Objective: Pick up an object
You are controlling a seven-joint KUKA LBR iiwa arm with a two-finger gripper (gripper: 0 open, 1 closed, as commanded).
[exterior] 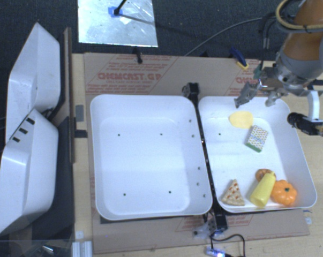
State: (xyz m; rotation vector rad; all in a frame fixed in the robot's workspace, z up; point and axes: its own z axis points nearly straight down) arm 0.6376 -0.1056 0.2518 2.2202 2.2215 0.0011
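Note:
My gripper [257, 96] hangs open over the far edge of the right bin [225, 154], its two fingers spread with nothing between them. Just below it lies a flat yellow disc [241, 119]. A small green-and-white box [257, 138] sits a little nearer. Along the near side of the right bin lie a pizza slice [233, 193], a yellow bottle [262, 189], a small brown piece [264, 174] and an orange pumpkin [284, 193].
The left bin [145, 154] sits beside the right one, with a black clamp [191, 90] at their far junction. White housings [30, 127] stand at the left edge. A metal sheet [117, 15] lies beyond the bench, and cables run by the arm.

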